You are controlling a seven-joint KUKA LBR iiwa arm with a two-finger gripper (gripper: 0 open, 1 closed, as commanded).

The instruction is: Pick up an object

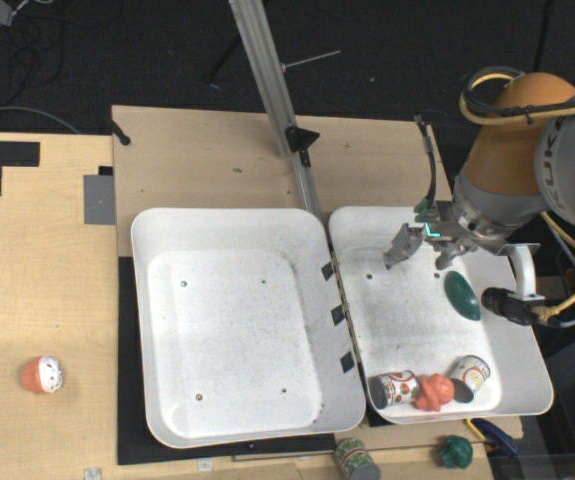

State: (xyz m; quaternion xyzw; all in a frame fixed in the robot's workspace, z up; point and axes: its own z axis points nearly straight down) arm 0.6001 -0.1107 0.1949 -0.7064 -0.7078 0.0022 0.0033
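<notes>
the grey two-finger gripper point(425, 246) hangs over the upper part of the right shallow white bin point(527, 403), its fingers spread apart and nothing between them. the likeliest things to pick lie elsewhere: a dark green oval object point(462, 296) near the bin's right edge, and a cluster along its lower edge, a small red-and-white labelled can point(395, 388), an orange-red lumpy toy point(433, 392) and a second small can with a yellow-red label point(471, 376), touching or nearly so. if the gripper descends where it is, it will likely close on bare floor. in the cluster, crowding could make a finger land on a neighbour, and a round can may roll away.
</notes>
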